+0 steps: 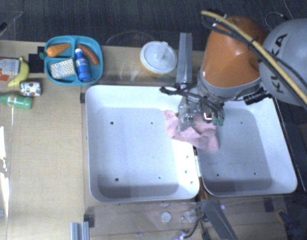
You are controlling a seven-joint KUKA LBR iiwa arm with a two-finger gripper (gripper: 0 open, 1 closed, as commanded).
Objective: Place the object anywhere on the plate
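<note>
The gripper [201,115] is seen hanging just above the seam between the two bins, under the orange band [228,51] of the grey arm [288,59], which enters from the right of the camera view. Whether the gripper is open or closed cannot be told, because the mechanism is seen from above and is dark and cluttered. Directly below it one pink cloth [193,131] is spread, and the gripper appears to be touching or nearly touching its upper part. The cloth is laid across the seam, partly in the left bin [128,149] and partly in the right bin [253,149], and its long axis is run diagonally, from the upper left toward the lower right, where a corner is pointed into the right bin. Two white bins are counted, side by side. Behind the bins one yellow cup with a white lid [158,58] is placed. On the wooden bench to the left one blue divided tray [73,59] is set, holding toy food, among it one carrot, one blue bottle and one sausage. Further left one small carton [6,66], one banana [21,73], one small can [30,88] and one green bottle [13,101] are laid close together.
</note>
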